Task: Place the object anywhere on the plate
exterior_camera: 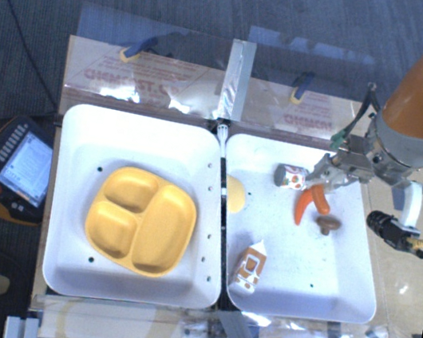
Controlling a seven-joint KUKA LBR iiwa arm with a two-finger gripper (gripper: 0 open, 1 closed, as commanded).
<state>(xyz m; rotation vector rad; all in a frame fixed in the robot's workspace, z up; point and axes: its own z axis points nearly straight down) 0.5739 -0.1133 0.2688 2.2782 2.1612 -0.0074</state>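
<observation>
The gripper [325, 174] is hovering over the carrot [308, 202] in the right bin [337, 283], its fingers too blurred to judge. Left of the carrot, the glossy yellow sectioned plate [140, 219] is lying in the left bin [88, 134].

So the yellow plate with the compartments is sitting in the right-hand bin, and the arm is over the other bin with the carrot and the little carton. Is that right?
Not quite. The camera view shows the yellow plate in the left bin. The rest holds: the arm's gripper is over the other bin, the right bin, with the carrot and the little carton.
</observation>
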